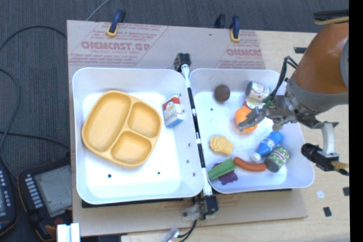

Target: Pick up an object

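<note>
Because the toys are crowded in the right bin (295, 178), the gripper (251, 120) is lowered over the orange ball (244, 115), though its open-or-closed state cannot be told.

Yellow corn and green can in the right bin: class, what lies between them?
In the camera view, the blue bottle lies between the yellow corn and green can.

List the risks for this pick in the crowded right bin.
1. The gripper sits right at the orange toy, with a small can close above; a grasp may nudge the neighbour instead.
2. The blue bottle, green can and hot dog lie packed together just below, so a slipped or dropped item could scatter them.
</note>
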Robot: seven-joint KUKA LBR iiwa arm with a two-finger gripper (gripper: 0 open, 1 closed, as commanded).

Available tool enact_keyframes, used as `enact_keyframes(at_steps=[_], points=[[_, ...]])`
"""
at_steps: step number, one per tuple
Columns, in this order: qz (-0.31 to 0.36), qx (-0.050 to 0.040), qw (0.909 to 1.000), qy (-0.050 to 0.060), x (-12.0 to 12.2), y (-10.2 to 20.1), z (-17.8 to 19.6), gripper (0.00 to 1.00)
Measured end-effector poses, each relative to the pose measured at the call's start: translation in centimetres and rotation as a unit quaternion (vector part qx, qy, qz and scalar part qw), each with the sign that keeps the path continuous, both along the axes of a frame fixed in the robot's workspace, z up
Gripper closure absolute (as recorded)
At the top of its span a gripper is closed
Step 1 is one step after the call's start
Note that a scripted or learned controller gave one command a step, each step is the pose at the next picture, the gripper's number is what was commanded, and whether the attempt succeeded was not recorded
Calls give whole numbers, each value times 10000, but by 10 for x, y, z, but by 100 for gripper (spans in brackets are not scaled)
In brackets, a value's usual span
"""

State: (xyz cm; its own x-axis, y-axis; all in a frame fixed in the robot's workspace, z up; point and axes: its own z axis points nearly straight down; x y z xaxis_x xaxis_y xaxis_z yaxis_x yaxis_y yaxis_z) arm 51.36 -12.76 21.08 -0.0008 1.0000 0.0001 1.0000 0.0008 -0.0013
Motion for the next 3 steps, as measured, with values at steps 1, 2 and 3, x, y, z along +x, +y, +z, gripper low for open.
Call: enact_keyframes(at_steps=[1, 2, 3], points=[[-11, -9, 10000, -77, 8, 7, -110, 0], [-3, 4, 9999, -101, 10, 9, -97, 100], [2, -1, 10000, -12, -29, 69, 7, 100]])
